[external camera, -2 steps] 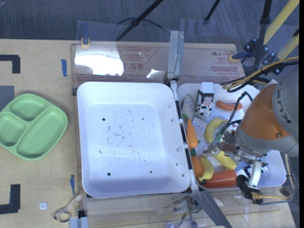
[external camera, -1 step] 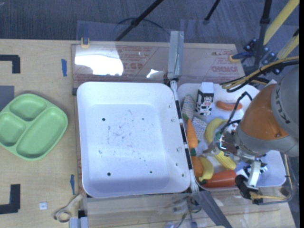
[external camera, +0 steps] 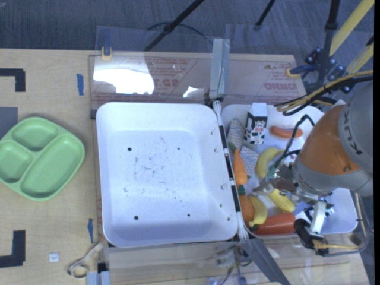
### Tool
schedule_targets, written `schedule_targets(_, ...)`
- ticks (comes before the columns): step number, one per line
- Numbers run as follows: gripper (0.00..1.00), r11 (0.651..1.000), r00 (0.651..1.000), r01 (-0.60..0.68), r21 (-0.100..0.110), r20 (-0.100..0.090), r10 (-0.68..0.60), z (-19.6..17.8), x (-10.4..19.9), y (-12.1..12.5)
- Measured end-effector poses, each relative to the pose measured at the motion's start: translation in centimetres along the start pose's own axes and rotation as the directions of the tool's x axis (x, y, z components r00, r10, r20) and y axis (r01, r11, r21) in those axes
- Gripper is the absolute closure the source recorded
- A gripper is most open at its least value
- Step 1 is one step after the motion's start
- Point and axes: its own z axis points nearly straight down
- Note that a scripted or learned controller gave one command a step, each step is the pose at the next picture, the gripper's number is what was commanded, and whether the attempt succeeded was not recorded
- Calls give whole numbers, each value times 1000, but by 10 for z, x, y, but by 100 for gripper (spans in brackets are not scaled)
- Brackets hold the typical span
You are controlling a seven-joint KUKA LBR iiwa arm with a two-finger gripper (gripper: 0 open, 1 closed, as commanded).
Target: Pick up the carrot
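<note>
I see the pincer low in the right bin, in the lower right of the frame, below the arm's orange band. Its metal parts sit among the toy food, and I cannot tell whether it stands apart or together, nor whether anything is caught in it.

The carrot lies just to the left of the pincer, along the left wall of the right bin. It is orange and slender and runs roughly top to bottom in the frame. I see a narrow gap between it and the pincer; I cannot confirm contact.

Around the pincer:
- A yellow banana lies just above it, right of the carrot.
- A second yellow piece lies just below and right of it.
- An orange-and-yellow piece lies below the carrot.
- A red piece lies along the lower wall of the bin.
- A small black-and-white carton stands upright near the upper wall.
- A red-orange item lies to the carton's right.

The left bin fills the centre of the frame. On the wooden surface, at the left edge, rests a green divided plate.
</note>
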Motion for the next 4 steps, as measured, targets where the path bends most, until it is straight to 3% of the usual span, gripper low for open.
schedule_targets(1,0,999,999,43,7,0,-43,-98,30,25)
schedule_targets(2,0,991,991,133,10,-1,-133,-124,64,-21)
schedule_targets(3,0,990,990,-143,11,2,143,-97,16,-4)
schedule_targets(4,0,857,857,-516,9,5,516,-10,2,8)
